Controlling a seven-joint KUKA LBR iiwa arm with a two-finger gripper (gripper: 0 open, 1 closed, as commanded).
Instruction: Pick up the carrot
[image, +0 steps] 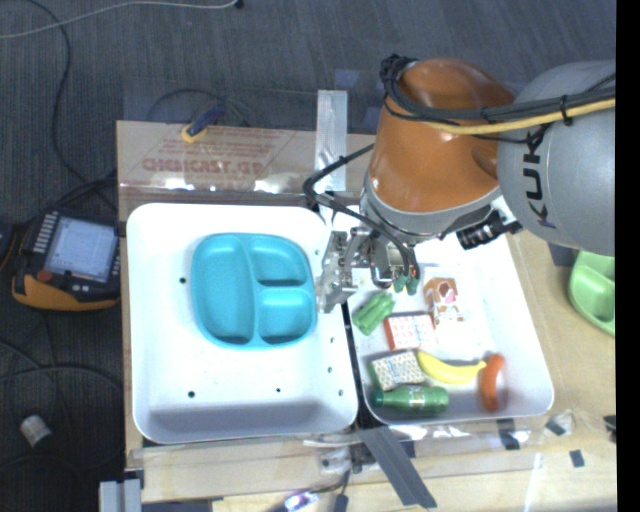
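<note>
The gripper (365, 262) hangs over the inner edge of the right bin (530, 330) with nothing visibly between its metal parts, its opening impossible to judge, while the smooth, stubby orange carrot (491, 381) lies well apart in the crowded near-right corner beside the banana (449, 369).

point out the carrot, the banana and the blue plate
carrot (491, 383), camera view, middle of its orange body
banana (447, 370), camera view, middle of its yellow curve
blue plate (213, 296), camera view, floor of its big left compartment
</note>
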